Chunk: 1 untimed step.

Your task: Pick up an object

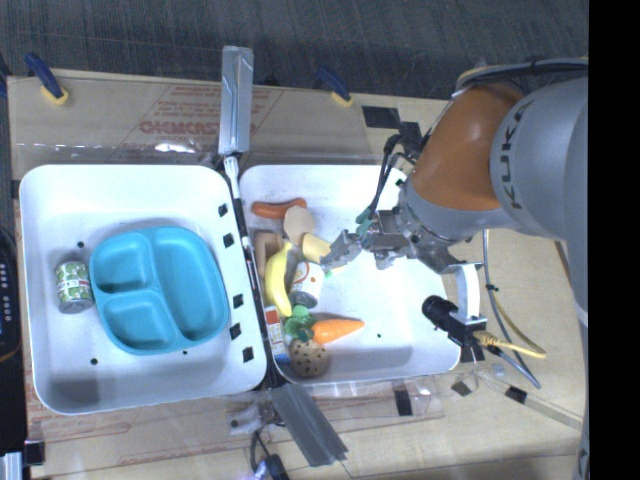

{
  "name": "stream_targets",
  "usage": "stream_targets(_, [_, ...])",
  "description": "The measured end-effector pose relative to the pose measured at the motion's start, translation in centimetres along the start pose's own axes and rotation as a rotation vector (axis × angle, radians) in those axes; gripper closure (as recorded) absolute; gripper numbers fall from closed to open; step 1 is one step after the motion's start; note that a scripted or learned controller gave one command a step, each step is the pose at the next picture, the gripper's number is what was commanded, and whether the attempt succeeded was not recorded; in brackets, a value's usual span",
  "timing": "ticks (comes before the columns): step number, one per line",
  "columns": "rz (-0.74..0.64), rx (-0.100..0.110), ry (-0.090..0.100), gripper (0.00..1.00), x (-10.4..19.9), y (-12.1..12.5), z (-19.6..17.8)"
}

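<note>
Grey and orange, my arm reaches into the right bin, its pincer just beside a pale piece in the pile; I cannot tell its state. Against that bin's left wall I see a banana, a carrot and a sausage. In the left bin lie a blue tray and a can.
</note>
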State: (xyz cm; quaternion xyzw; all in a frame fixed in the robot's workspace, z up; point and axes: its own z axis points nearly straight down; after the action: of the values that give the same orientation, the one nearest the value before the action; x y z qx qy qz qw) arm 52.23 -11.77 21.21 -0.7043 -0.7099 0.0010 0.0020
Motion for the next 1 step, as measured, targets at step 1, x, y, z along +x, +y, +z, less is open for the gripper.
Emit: stream_targets(1, [-0.125,-0.007,-0.003,0.00,-3.57,-0.56,-7.73])
